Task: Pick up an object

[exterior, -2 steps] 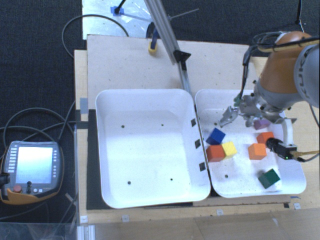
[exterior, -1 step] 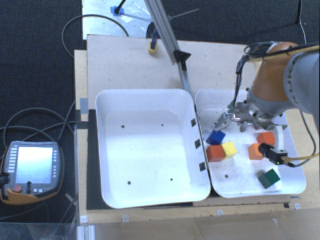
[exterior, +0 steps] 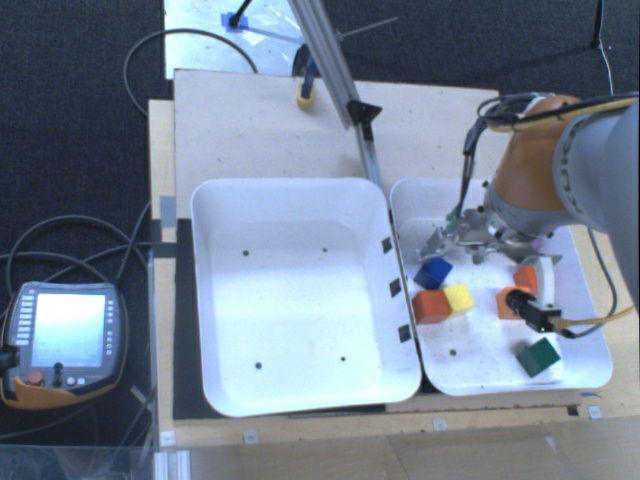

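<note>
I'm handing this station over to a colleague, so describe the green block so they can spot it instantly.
Start at the right-hand white bin, the one under the arm. Look to its near right corner: the green block sits there alone, apart from the blue block, yellow block and orange block clustered by the bin's left wall. It is the only dark green piece.

1. Blue block (exterior: 433, 272): small cube, turned at an angle, lying in the right bin (exterior: 470, 378) near its left wall.
2. Yellow block (exterior: 458, 299): small cube, just below the blue one, touching the red block.
3. Red block (exterior: 430, 307): orange-red cube, left of the yellow one.
4. Orange block (exterior: 508, 303): right of the yellow block, partly hidden.
5. Green block (exterior: 539, 356): dark cube, tilted, near the bin's lower right corner, apart from the others.
</note>
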`<state>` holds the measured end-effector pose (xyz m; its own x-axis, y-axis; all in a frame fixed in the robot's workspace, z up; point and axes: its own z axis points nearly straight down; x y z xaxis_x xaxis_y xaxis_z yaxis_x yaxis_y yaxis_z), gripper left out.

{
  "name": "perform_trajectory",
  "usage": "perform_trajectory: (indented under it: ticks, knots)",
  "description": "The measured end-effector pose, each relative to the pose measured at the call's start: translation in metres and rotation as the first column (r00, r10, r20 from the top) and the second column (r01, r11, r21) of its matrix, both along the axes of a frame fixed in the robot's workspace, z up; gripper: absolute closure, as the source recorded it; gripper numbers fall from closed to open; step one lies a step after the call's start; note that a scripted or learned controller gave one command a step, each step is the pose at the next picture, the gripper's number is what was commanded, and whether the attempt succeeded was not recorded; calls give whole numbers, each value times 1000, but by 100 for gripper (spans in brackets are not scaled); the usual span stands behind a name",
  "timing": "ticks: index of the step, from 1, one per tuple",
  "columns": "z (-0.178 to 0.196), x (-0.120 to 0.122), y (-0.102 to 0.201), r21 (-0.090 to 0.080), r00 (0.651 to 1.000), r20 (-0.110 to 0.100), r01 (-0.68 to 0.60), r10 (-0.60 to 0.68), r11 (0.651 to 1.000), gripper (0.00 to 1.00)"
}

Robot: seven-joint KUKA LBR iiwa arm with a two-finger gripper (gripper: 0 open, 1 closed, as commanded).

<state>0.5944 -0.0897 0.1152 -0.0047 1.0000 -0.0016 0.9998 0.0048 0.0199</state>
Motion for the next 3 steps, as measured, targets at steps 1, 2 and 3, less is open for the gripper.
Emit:
perform_trajectory:
  ticks: [1, 2, 3]
  knots:
    - [10, 0, -1, 0, 1000, 1, 1, -1, 1000, 100]
    - [54, 3, -3, 1, 1000, -14, 1, -1, 1000, 100]
    - [98, 5, -4, 1, 1000, -13, 0, 0, 1000, 100]
